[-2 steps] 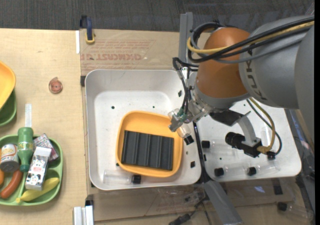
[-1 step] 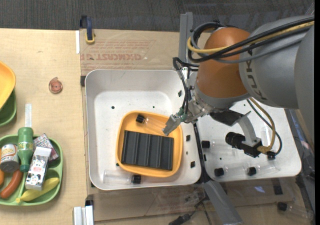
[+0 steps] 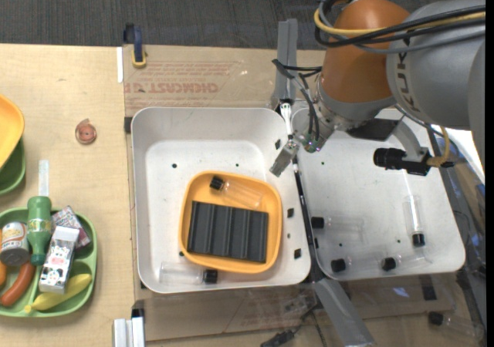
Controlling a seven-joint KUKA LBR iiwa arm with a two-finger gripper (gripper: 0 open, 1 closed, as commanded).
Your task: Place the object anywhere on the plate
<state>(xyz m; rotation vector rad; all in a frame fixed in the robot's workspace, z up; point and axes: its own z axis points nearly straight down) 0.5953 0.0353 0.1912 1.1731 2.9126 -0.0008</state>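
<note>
The hand [image 3: 287, 159] hangs over the divide between the two white bins, just off the orange plate's [image 3: 194, 193] upper right corner, and honestly I can't tell whether it's open or closed (too small and grey from up here). The dark ribbed block [image 3: 228, 231] lies flat on the plate in the left bin [image 3: 154, 207], apart from the hand.
</note>
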